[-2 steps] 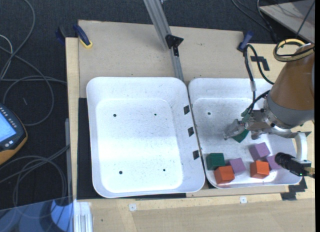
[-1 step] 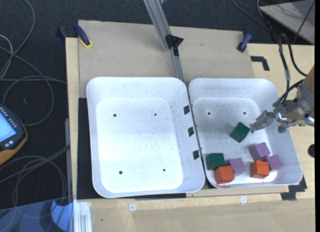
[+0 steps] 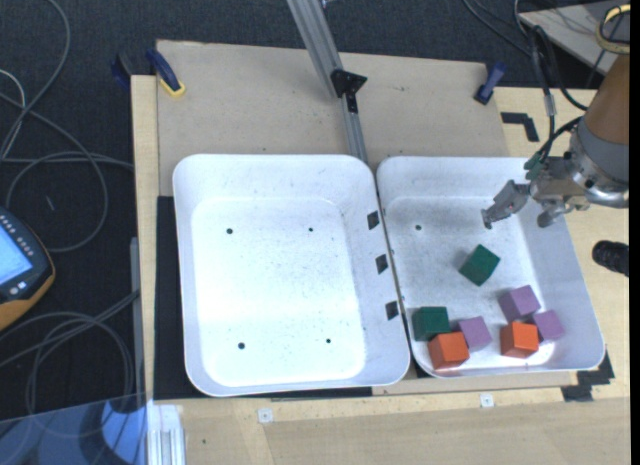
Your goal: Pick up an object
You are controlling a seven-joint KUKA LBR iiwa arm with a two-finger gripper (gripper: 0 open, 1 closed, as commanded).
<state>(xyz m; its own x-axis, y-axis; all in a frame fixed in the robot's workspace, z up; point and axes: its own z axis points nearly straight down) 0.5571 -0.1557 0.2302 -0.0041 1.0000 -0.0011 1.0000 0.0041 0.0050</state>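
**Visitor:** Why is your arm parked over that side?

**Me:** Because that is where the work is. My two-finger metal gripper (image 3: 522, 205) hangs over the far part of the right shallow white plastic bin (image 3: 400, 181), its fingers spread apart with nothing between them. That suits an approach, as I judge it: open jaws can drop either side of a block.

**Visitor:** Which block?

**Me:** The tilted dark green cube (image 3: 480, 264) lies nearest, just towards the camera from the gripper and standing apart from the others, so there is room around it (a lone block is the easier bet). The rest crowd the bin's near edge: a flat-lying dark green block (image 3: 431, 322) touching an orange cube (image 3: 449, 349), a small purple cube (image 3: 474, 332) just beside those, then a second orange cube (image 3: 519, 338) with a purple cube (image 3: 520, 302) behind it and a further purple cube (image 3: 548, 325) at its right.

**Visitor:** Why not go for the cluster?

**Me:** Packed like that, a finger would likely land on a neighbour. Nothing is picked yet.

**Visitor:** And the other bin?

**Me:** The left white bin (image 3: 200, 178) sits alongside, the two rims meeting at the middle.
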